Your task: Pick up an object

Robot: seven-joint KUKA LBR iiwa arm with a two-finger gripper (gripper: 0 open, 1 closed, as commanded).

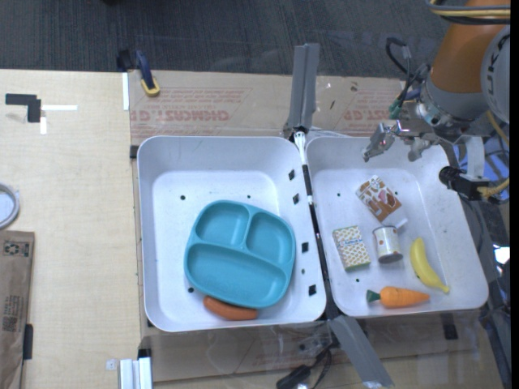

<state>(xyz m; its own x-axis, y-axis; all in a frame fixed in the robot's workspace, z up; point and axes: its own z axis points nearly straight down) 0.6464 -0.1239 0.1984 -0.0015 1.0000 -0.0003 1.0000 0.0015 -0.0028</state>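
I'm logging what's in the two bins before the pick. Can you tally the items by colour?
Blue: 1, plate
Orange: 2, carrot, sausage
Yellow: 1, banana
Silver: 1, can
Patterned: 2, box, packet
Total: 7

Red block lettering runs along the brown cardboard sheet [203, 104] lying on the desk [65, 177] behind the left white bin [150, 217]. It reads upside down and mirrored from here, and I cannot make out the word with any certainty. A second patch of the same red print sits on the cardboard behind the right bin [320, 217], also too faint to read. At the near left edge, a brown paper bag [15, 290] carries a dark recycling-type symbol and small print too tiny to make out. The small packets in the right bin show patterns, no legible words.
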